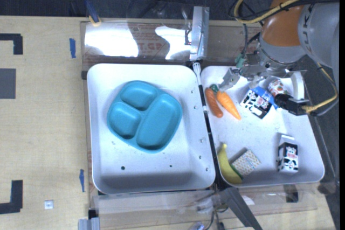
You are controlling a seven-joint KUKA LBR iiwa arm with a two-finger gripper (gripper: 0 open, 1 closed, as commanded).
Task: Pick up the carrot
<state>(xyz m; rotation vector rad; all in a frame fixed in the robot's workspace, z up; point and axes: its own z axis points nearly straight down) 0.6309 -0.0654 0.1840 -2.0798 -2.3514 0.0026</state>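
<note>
Whether the jaws are open or closed I cannot tell, because the gripper [237,75] is small and partly blurred at the far edge of the right bin [310,140]. Nothing is visibly held by it. It hangs over the far part of this bin, just beyond the carrot [228,104] and a little to its right.

Inside the right bin, the carrot lies near the far left corner, with its green end toward the far wall and its tip pointing to the near right. A second orange vegetable [213,103] lies just beside it, on the side of the wall between the two bins. To the right of the carrot there is a small printed packet [256,103], partly under the arm [302,19]. A banana [226,165] lies at the near left corner of the bin, touching a small patterned sponge [246,162]. A small carton [288,154] stands near the near right corner.

A blue divided plate [144,116] sits in the middle of the left bin [102,159].
</note>
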